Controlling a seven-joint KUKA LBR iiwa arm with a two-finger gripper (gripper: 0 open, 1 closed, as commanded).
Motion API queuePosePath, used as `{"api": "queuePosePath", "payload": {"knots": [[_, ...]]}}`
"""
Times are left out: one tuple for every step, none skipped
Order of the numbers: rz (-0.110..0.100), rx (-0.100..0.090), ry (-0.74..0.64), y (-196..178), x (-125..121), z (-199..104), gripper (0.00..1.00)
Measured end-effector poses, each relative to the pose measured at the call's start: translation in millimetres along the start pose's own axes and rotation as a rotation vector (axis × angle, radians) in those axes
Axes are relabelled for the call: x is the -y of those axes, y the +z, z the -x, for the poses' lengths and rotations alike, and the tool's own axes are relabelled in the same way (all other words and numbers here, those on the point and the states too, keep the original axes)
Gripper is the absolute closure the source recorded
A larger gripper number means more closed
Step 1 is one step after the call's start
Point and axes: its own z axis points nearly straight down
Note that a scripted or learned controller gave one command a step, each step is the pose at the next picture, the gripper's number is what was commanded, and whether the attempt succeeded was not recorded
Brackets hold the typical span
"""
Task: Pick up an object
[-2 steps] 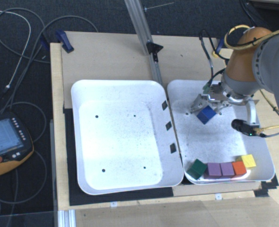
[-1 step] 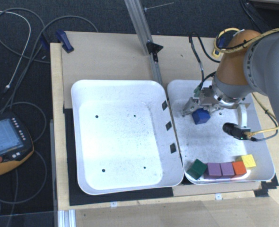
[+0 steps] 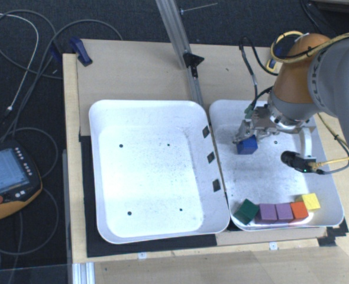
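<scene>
A blue block (image 3: 247, 145) is seen in the upper left part of the right bin (image 3: 269, 176), just below the tool (image 3: 249, 134). The block looks roughly cubic, so no clear long axis can be made out; its edges are turned slightly off the bin walls, one corner pointing down-left. The tool is positioned directly over the block's top, with the fingers down at its upper edge; contact looks likely, but whether the block sits between the fingers cannot be told, nor whether the tool is open or closed. The arm (image 3: 307, 76) is seen reaching in from the right, grey with the orange section above the wrist. Along the right bin's lower edge a row of blocks is lined up touching: a green block (image 3: 245, 210) at the left, tilted, then a purple block (image 3: 268, 212), a red block (image 3: 284, 210), an orange block (image 3: 299, 209) and a yellow block (image 3: 311, 202) at the right. A black cable connector (image 3: 294, 159) is seen over the bin's right middle. The left bin (image 3: 148, 170) is set just beside the right one, rims touching or nearly so. Both bins are carried on the tan surface (image 3: 139, 64). A metal pole (image 3: 173, 25) rises from behind the bins, and a pendant controller (image 3: 7, 179) lies off the surface at the left.
</scene>
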Motion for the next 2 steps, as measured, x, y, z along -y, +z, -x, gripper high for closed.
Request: {"api": "queuePosePath", "payload": {"knots": [[0.012,0.000,-0.008,-94.4,-27.1,-83.3,1.00],[0.006,-0.001,-0.007,-126.6,-25.2,-144.7,1.00]]}}
